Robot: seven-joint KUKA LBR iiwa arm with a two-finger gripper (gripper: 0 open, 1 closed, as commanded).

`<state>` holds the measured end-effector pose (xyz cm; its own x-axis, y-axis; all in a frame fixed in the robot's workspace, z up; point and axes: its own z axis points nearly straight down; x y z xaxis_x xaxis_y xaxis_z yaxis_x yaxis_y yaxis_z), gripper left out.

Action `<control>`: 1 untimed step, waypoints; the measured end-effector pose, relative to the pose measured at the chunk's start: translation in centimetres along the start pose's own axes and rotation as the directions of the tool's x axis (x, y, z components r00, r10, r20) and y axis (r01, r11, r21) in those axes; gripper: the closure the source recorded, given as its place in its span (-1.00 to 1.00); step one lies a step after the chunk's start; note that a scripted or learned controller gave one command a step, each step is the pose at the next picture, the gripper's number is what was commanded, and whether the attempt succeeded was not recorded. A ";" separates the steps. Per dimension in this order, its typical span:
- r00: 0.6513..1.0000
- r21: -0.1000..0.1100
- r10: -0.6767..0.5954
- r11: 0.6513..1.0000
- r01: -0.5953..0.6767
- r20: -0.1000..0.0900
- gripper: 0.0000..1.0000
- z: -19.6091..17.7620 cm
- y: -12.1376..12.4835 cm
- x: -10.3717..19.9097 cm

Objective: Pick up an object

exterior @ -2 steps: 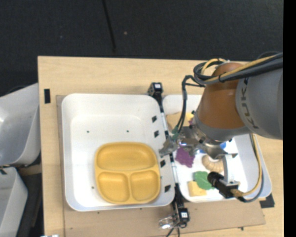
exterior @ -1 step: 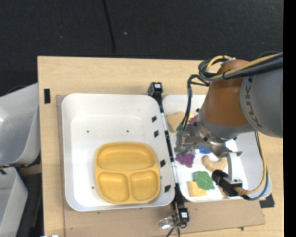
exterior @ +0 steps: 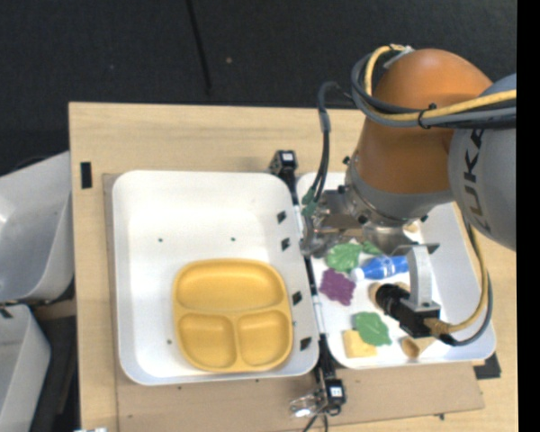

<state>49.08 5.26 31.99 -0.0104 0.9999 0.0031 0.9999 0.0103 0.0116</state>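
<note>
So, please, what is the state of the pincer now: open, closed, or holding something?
Pincer: cannot be told; it is low over the right bin, by the green piece.

A yellow divided tray (exterior: 232, 315) lies in the left bin (exterior: 135, 241); small toys crowd the right bin (exterior: 468, 349) beneath the arm (exterior: 414, 133).

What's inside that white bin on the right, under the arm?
The right bin holds small toys: green, blue, purple, another green, yellow. The arm covers its back half.
</note>
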 end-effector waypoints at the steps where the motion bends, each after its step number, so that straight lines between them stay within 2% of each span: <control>1: 1.000 -0.004 0.005 1.000 -0.005 0.001 1.00 -12.1 0.1 0.9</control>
